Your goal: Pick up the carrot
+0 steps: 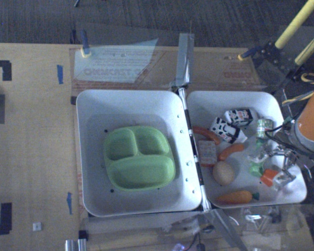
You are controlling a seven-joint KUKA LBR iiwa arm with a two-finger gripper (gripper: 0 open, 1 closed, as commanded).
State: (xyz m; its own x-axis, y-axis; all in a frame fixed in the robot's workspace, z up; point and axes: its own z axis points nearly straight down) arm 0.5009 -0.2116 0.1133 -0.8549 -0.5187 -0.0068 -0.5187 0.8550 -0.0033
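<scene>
Carrot [234,196] is lying on its side along the near wall of the right bin [214,101], orange body pointing left and dark green stub pointing right, with nothing gripping it. An egg-shaped beige item [224,173] is sitting just behind it to the left. Two further orange, sausage-like pieces are resting deeper in the same bin: one [231,151] slanting near the middle, another [205,134] close to the dividing wall. A flat pinkish packet [206,152] is lying beside that wall, and two black-and-white cartons [231,124] are leaning together toward the far side. End effector [275,163] is hovering over the right part of this bin, behind and to the right of the carrot and apart from it; its metal parts are overlapping green and orange clutter, so whether it is open or closed cannot be told. Left bin [89,156] is holding a green divided tray [139,157]. Both bins are standing side by side on the wooden surface [31,156].
</scene>
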